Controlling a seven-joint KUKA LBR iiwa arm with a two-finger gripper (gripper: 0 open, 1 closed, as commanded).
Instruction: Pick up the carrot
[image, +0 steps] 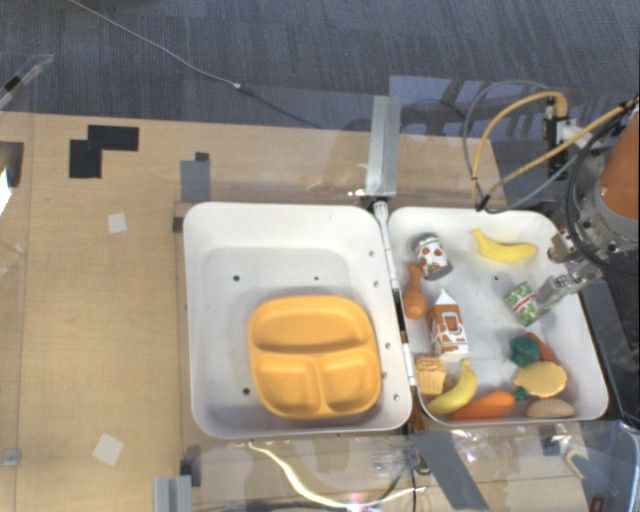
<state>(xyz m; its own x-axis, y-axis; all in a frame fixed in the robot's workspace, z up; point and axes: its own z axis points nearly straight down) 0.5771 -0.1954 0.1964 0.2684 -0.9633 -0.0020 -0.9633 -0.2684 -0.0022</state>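
The carrot (486, 405) is an orange tapered piece lying flat along the front wall of the right bin (590, 345), between a yellow banana (453, 391) and a tan cookie-like disc (541, 379). My gripper (556, 286) hangs at the right side of that bin, well behind and to the right of the carrot. Its tip is right beside a small green and white can (522, 302). Whether it touches the can is unclear.
The right bin also holds a second banana (503, 248), a small tin (432, 257), a drumstick (413, 290), a milk carton (448, 325), a waffle piece (430, 374) and a green broccoli (525, 350). A yellow divided plate (314, 355) sits in the left bin (215, 300).
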